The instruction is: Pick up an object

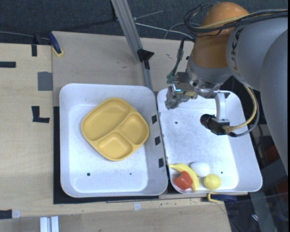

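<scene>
Left bin: yellow divided plate, flat, centred. Right bin: my gripper hangs over its far-left corner; jaw state not discernible. Near edge of the right bin: banana, red piece, white egg, yellow ball, clustered together.

Left bin: yellow divided tray, tilted, near centre. Right bin: banana, red item, white egg, yellow ball clustered at near edge, touching or nearly so. Gripper over right bin's far-left corner, well apart from cluster. Arm above, orange band.
</scene>
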`<state>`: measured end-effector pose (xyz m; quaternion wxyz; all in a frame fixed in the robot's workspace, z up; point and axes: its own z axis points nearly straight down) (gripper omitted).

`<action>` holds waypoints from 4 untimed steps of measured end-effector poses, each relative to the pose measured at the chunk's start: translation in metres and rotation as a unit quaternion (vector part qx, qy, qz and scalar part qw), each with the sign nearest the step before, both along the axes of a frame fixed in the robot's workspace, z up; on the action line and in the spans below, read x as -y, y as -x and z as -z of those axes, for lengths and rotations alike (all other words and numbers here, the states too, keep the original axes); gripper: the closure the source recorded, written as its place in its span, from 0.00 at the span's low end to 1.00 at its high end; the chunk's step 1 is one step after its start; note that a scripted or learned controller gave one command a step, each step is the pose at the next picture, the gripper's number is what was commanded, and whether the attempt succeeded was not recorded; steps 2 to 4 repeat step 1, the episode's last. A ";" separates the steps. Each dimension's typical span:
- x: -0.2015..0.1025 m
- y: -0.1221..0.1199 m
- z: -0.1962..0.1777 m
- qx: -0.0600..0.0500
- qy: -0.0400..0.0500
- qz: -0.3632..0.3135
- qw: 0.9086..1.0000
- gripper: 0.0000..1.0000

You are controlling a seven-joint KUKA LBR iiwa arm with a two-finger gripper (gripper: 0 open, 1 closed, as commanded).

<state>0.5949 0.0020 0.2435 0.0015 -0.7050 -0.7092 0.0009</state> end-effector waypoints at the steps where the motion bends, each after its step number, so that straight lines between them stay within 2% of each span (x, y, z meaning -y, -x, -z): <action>1: -0.055 0.014 0.018 -0.001 0.000 0.000 1.000 1.00; 4: -0.055 0.014 0.018 -0.001 0.000 0.000 1.000 1.00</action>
